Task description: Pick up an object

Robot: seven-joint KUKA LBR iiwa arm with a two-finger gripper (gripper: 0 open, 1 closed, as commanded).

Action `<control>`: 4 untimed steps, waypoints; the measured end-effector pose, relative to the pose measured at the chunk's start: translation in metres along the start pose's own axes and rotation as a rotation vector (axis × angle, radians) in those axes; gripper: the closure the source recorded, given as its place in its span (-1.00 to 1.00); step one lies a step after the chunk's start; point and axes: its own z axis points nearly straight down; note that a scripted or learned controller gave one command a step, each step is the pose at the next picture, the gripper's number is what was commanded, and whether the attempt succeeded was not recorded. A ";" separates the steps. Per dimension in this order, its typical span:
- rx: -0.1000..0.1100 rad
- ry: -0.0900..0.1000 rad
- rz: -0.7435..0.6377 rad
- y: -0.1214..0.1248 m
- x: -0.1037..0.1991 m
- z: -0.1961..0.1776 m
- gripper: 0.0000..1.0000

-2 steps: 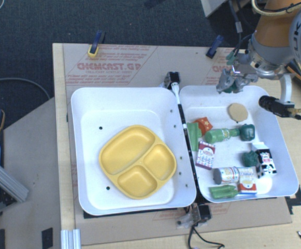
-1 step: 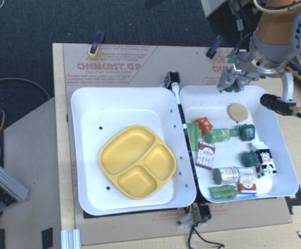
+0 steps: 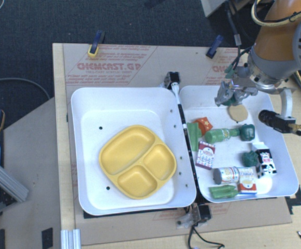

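The left white bin (image 3: pixel 83 139) serves as landmark; a yellow divided tray (image 3: pixel 138 161) with three compartments lies inside it, tilted diagonally. The bin sits on a brown cardboard sheet (image 3: pixel 124 64) printed with red lettering, which covers the surface (image 3: pixel 57 154). Beyond the bin's far edge, a blue-and-yellow clamp (image 3: pixel 95 44) grips the cardboard's rim, and a second blue clamp (image 3: pixel 214 46) sits further right. Left of the bin, a grey cable (image 3: pixel 20 83) trails over dark carpet (image 3: pixel 36 14).
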 end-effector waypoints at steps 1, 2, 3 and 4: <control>0.000 0.000 0.001 -0.051 0.012 -0.009 1.00; 0.001 0.000 0.001 -0.099 0.013 -0.009 1.00; 0.000 0.000 0.000 -0.100 0.021 0.007 1.00; -0.008 -0.002 -0.001 -0.085 0.019 0.002 1.00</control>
